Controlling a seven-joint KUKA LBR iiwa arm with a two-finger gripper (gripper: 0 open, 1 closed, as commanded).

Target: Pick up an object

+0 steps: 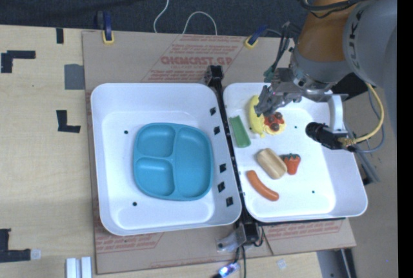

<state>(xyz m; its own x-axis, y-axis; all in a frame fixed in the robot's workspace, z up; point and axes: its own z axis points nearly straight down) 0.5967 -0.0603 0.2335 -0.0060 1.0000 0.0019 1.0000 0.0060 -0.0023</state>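
Right of centre in the frame, the hand hangs over the yellow toy for a downward grab; its grip state I cannot tell.

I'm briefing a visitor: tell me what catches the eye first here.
The bright blue divided plate alone in the left bin stands out first. Then the grey-and-orange arm, its tool down over a yellow toy in the right bin, near a hot dog and sausage.

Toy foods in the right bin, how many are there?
5. Green piece by the left wall; yellow item under the tool; bun mid-bin; strawberry beside it; sausage nearest the front. The arm may hide others.
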